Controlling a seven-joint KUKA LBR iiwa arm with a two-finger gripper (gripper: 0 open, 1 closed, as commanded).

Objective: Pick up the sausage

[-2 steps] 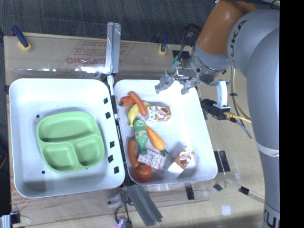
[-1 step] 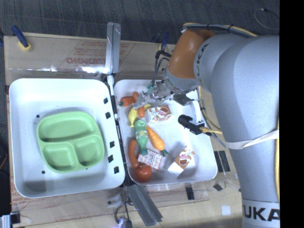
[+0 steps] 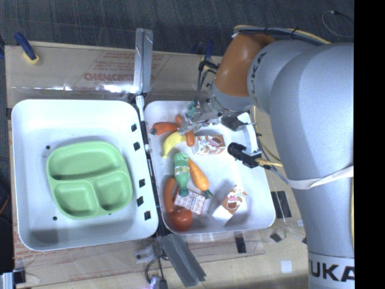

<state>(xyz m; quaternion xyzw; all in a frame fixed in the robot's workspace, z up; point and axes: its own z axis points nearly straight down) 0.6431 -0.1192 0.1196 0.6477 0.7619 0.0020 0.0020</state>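
Pincer (image 3: 194,120) down in the right bin (image 3: 260,212), near its back-left area, tips just above a cluster of food items. Can't tell how far open it is or whether it has hold of anything; the tips are small and mixed in w/ clutter.

Directly at the tips: small orange-red piece (image 3: 190,138), touching or nearly so. Just left of pincer: sausage (image 3: 163,127), reddish-orange, lying roughly crosswise near the bin's back-left corner, resting on the bin floor, not between the tips as far as visible. Banana (image 3: 171,143) just in front of sausage, touching or nearly.

Right of pincer tips: small carton w/ red print (image 3: 210,144). Toward front: green bottle (image 3: 181,166) mid-bin, carrot (image 3: 199,176) beside it on the right. Further front-left: a second reddish sausage-like piece (image 3: 169,192), a tomato (image 3: 180,220) at front edge, flat printed box (image 3: 190,202) between them. Front-right: another small carton (image 3: 232,202), tilted.

Left bin (image 3: 36,116): green divided tray (image 3: 90,178), three compartments, sits about centre.

Arm (image 3: 301,113) enters from right, orange band (image 3: 236,65) above wrist, over the back of right bin. Both bins on worktop (image 3: 78,65).
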